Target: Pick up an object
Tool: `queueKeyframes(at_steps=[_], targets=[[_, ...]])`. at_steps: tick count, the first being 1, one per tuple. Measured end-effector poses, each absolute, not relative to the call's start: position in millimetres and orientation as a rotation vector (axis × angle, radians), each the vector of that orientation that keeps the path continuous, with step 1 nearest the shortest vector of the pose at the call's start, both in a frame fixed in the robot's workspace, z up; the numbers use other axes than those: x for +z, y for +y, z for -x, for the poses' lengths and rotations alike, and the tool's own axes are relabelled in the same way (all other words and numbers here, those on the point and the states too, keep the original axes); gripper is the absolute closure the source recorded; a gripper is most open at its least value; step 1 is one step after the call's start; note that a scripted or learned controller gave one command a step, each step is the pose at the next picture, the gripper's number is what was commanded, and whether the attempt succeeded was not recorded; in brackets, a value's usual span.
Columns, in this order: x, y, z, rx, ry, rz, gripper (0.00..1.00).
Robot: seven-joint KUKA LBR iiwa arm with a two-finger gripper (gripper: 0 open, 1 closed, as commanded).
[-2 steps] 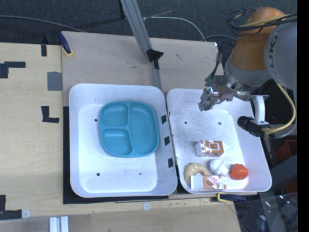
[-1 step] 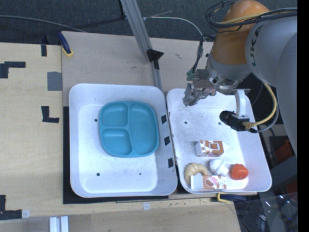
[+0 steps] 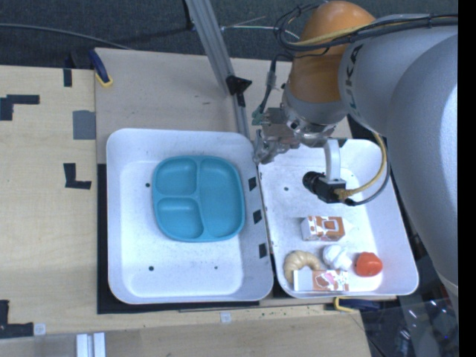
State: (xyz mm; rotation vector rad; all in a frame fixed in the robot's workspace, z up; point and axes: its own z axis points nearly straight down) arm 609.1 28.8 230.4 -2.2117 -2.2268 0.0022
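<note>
The right white bin [image 3: 394,222] holds several small items near its front. A white and orange carton [image 3: 323,228] lies in the middle. A tan croissant [image 3: 301,259], a small white lump [image 3: 336,256] and a red tomato-like ball [image 3: 367,264] sit in front of it. A second small carton [image 3: 321,280] lies against the front wall. My gripper [image 3: 264,150] hangs over the bin's back left corner, close to the divider between the bins and well away from the items. Nothing shows in its grasp.
The left bin [image 3: 126,199] holds a blue divided plate [image 3: 198,198]. A slanted metal post [image 3: 212,36] rises behind the bins. A black module with a yellow cable [image 3: 323,186] hangs from the wrist over the right bin. The arm's grey body covers the right side.
</note>
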Motion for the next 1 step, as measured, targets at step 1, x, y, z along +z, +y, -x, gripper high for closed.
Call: queueKeyframes(at_steps=[1], targets=[[224.0,92.2,-614.4,0.0,-2.229,2.21,1.0]])
